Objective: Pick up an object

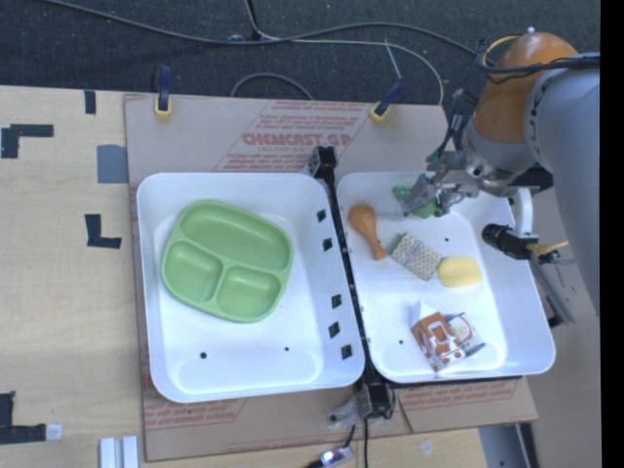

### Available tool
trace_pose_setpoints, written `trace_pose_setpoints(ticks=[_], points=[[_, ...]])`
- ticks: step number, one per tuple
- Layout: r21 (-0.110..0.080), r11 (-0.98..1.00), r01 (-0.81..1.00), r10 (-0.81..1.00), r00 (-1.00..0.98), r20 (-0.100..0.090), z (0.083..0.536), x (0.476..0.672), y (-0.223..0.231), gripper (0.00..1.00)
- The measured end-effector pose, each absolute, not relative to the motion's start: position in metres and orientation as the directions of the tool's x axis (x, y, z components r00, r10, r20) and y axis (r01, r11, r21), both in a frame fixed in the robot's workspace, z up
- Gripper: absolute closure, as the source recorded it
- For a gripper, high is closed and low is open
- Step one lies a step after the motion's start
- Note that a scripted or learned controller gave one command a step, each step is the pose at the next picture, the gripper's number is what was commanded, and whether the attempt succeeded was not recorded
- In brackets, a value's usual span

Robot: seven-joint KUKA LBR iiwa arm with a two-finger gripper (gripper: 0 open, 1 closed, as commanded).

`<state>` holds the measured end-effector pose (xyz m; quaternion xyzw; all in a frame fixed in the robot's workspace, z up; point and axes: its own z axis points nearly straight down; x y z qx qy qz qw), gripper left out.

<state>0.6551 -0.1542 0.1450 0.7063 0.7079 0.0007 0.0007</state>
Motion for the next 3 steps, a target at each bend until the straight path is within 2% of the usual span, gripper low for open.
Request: trace_pose_setpoints(ticks=[2, 3], points=[[0.004, 0.002, 1.000, 1.000, -0.002, -0.001, 0.237, 0.656, -0.155, 1.00], [-0.002, 0.005, 1.000, 1.000, -0.005, 0.001, 0.228, 0.653, -0.103, 1.00]])
